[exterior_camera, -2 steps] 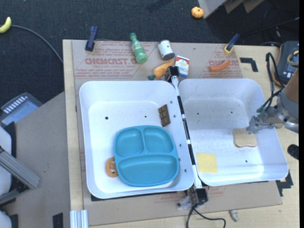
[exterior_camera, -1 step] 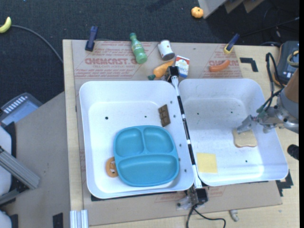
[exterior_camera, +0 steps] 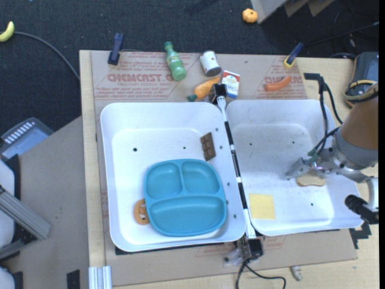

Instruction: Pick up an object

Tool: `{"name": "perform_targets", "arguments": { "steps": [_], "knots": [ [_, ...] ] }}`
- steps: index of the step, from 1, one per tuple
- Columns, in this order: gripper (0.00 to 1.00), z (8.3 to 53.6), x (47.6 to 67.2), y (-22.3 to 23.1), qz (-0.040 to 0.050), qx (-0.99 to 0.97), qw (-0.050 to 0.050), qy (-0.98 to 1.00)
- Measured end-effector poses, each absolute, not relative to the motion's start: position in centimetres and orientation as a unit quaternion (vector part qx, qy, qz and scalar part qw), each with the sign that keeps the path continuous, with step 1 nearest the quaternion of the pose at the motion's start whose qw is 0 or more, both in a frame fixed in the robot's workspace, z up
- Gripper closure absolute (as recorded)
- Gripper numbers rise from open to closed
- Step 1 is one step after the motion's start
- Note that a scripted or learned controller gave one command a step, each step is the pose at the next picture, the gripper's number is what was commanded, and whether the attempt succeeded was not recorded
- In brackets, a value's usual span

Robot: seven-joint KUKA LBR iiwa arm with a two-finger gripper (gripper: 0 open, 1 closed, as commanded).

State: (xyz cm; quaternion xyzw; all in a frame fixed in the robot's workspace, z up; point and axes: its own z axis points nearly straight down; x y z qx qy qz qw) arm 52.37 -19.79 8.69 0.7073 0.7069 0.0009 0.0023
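Arm [exterior_camera: 361, 131] cut off at right frame edge. Gripper [exterior_camera: 313, 168] blurred over tan flat object [exterior_camera: 311, 181], possibly touching it. Pretzel-like item [exterior_camera: 141, 212] partly hidden under blue divided plate [exterior_camera: 183, 196]. Banana [exterior_camera: 6, 31] clipped by left edge.

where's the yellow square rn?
The yellow square lies flat in the right bin, near its front-left corner, beside the divider between the bins. The tan piece by the pincer lies further right.

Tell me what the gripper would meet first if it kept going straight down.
Most likely the tan flat piece lying right under the gripper on the right bin floor; depth is hard to judge from above.
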Motion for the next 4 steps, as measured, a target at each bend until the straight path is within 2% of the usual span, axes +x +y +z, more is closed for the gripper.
{"name": "perform_targets", "arguments": {
  "steps": [1, 2, 3, 4],
  "knots": [
    [1.00, 9.78, 52.50, -19.86, 0.0013, 0.707, 0.006, 0.707],
    [0.00, 9.75, 52.48, -19.86, 0.0013, 0.707, 0.005, 0.707],
    [1.00, 10.75, 52.52, -19.86, 0.0016, 0.707, 0.006, 0.707],
    [0.00, 10.73, 52.51, -19.85, 0.0016, 0.708, 0.006, 0.707]
  ]
}}
